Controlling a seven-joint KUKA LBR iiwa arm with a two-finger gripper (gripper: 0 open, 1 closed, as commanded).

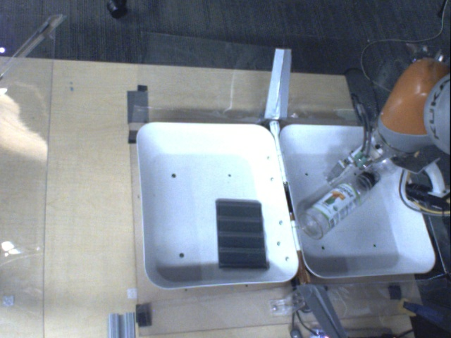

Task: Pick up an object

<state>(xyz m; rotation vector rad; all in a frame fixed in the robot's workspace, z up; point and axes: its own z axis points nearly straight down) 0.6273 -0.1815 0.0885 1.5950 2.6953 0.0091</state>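
2 bins on surface (77, 189) | bottle (337, 206) lies on its side in right bin (416, 259), cap end just below end effector (361, 162), prob. where it settled | ribbed black block (241, 234) in left bin (190, 153), well away | end effector near/at cap; grip state: can't tell.

A grey arm with an orange band reaches in from the right. Its claw (356, 162) points down-left.
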